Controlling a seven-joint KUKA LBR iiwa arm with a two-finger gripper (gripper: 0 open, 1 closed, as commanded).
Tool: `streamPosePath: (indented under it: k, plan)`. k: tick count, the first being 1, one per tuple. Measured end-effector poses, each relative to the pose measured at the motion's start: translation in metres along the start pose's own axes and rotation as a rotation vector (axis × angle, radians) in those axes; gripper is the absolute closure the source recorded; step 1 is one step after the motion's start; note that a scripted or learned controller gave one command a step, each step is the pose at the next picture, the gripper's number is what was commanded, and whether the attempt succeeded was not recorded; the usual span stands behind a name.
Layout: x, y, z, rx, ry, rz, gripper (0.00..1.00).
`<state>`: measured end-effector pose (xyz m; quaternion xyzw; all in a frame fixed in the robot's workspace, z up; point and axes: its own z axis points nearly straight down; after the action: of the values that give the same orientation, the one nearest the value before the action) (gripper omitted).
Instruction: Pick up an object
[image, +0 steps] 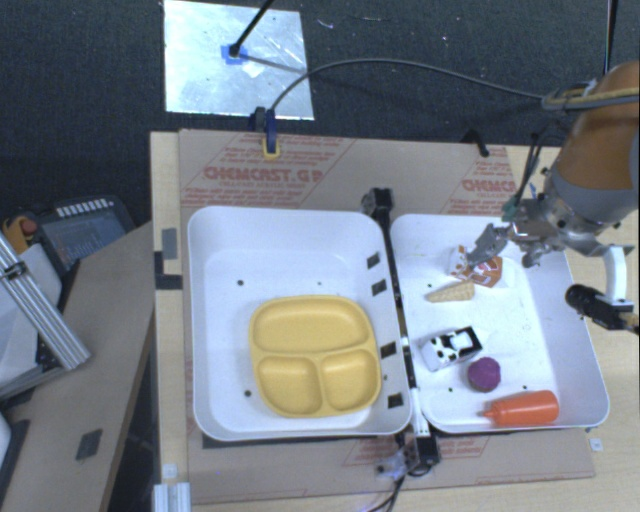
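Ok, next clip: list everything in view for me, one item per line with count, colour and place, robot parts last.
bins: two, white, side by side on the bench
divided tray: one, yellow, in the left bin
wedge piece: one, tan, upper right bin
orange-and-white item: one, right bin, just under the tool
black-and-white item: one, middle of right bin
ball: one, purple, right bin, beside the black-and-white item
bottle-shaped item: one, orange, lying along the right bin's near edge
foil sheet: one, silver, beyond the bench
arm: one, grey with orange band, from the right
tool: one, over the right bin's upper part
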<state>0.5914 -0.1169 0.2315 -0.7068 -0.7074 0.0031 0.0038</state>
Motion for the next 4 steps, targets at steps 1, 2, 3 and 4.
streamPosePath:
  k: [1, 2, 3, 4]
  plan:
    - [0.0, 0.002, -0.006, -0.011, -0.001, -0.002, 0.0]
    - [0.002, 0.006, 0.036, -0.009, -0.001, -0.001, 0.0]
    - [-0.005, 0.009, 0.082, -0.007, -0.001, 0.0, 0.0]
    - [-0.01, 0.011, 0.125, -0.007, -0.001, 0.0, 0.0]
